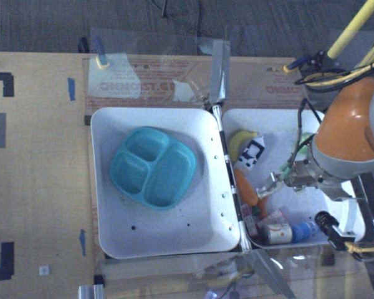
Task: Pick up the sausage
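Orange-brown, the sausage [245, 189] lay in the right bin [287, 124] against its left wall, its long axis running from upper left to lower right. The gripper [269, 185] hovered just beside its right flank; whether the claw was open or closed could not be told, and nothing was seen held. A yellow item [239, 142] and a black-and-white tag [252, 152] lay above the sausage; a can [279, 232] lay below. A teal divided plate [153, 167] sat in the left bin [112, 229].

Faint mirrored lettering on the clear sheet [140, 86] above the bins cannot be read.
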Robot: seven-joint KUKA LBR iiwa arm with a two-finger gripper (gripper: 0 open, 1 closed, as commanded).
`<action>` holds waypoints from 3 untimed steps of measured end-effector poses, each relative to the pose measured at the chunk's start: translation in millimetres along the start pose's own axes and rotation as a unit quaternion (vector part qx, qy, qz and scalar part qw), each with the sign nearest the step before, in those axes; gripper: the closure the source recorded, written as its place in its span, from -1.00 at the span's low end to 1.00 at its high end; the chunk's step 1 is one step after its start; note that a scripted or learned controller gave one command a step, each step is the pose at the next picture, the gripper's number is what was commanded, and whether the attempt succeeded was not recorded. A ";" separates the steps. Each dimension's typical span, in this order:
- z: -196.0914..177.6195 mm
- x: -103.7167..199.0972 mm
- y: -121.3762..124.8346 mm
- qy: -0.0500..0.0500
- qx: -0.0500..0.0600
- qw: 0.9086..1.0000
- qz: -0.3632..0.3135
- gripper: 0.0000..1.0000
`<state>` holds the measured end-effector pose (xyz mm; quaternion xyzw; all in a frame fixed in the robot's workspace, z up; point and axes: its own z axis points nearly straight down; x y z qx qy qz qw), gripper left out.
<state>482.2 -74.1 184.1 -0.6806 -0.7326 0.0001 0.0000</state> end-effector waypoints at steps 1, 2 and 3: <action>84.5 -27.4 7.8 0.000 0.001 0.998 0.061 -1.00; 75.2 -28.8 7.8 0.000 0.000 0.998 0.062 1.00; -8.2 28.8 -0.6 0.000 0.000 1.000 0.018 1.00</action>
